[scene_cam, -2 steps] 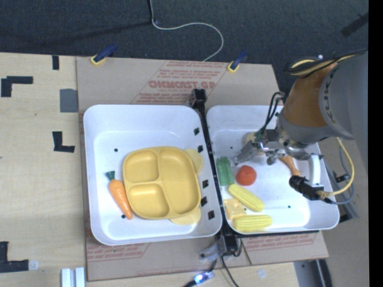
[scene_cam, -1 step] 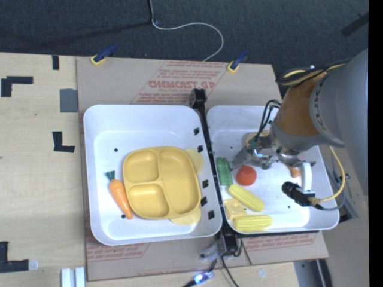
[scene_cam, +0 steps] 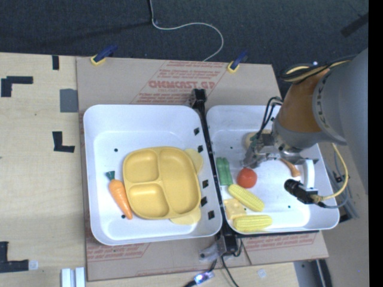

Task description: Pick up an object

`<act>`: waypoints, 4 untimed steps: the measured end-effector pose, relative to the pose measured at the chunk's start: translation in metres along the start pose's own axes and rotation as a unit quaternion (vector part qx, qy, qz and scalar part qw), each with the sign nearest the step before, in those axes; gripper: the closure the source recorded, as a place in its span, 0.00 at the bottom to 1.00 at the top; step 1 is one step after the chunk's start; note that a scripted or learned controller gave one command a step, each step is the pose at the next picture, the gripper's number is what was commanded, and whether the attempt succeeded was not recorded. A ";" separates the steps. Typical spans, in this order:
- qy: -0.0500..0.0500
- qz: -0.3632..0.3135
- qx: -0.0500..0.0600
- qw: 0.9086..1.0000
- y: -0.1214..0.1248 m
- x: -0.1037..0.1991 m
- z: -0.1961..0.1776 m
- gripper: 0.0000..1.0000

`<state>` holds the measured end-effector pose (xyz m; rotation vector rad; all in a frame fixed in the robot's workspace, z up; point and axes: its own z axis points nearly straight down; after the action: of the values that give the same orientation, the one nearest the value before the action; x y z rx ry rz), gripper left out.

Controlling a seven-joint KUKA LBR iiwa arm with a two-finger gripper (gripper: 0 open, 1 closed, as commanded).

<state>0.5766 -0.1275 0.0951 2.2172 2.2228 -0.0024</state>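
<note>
In the right bin (scene_cam: pixel 311 220) lie a red tomato (scene_cam: pixel 246 177), a green pickle-like piece (scene_cam: pixel 223 171), and two yellow corn cobs (scene_cam: pixel 246 197) (scene_cam: pixel 252 222). My gripper (scene_cam: pixel 254 151) reaches down into this bin just above and right of the tomato, its tip close to the bin floor. The grey arm with its orange band (scene_cam: pixel 299 106) comes in from the right and hides the back right part of the bin. A small orange piece (scene_cam: pixel 293 170) shows beside the wrist.
The left bin (scene_cam: pixel 96 124) holds a yellow divided plate (scene_cam: pixel 161 181) and an orange carrot (scene_cam: pixel 119 197) at its left. A black divider (scene_cam: pixel 206 154) separates the bins. Cardboard lies beneath them and a white cable (scene_cam: pixel 185 26) runs behind.
</note>
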 end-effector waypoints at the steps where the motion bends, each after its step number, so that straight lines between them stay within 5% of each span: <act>1: 0.001 0.001 -0.001 1.000 -0.005 0.002 -0.044 1.00; 3: 0.001 0.000 -0.001 1.000 -0.005 0.003 -0.132 1.00; 4: 0.002 -0.002 0.001 1.000 0.002 0.062 -0.127 1.00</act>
<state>0.5785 -0.0651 0.2217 2.2149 2.2311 0.0003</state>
